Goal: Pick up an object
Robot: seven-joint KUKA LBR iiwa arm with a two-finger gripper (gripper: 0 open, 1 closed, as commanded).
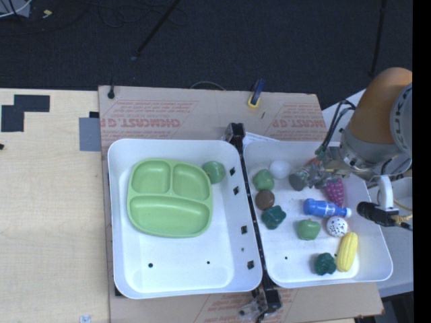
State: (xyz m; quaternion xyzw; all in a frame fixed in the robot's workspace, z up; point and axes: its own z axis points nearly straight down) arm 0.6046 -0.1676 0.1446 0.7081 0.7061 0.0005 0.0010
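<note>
Claw (311, 173) sits low in the right-hand shallow white bin (377, 274) at about one o'clock, can't tell its state, hovering by the small grey lump (297, 180) and purple grape bunch (335, 191), probably lining up a grab there.

Over the right bin (283, 274), near its far rim — the gripper (315, 173). Just left of it, a small lump (297, 180); farther left, a ball (279, 169) and a rounded piece (262, 180). Just right of the gripper, a bunch of grapes (335, 190). Nearer the camera, a bottle (324, 208) lying on its side, then a corn cob (347, 250) — well apart. Far left, in the left bin (135, 274), a divided plate (169, 198).
</note>
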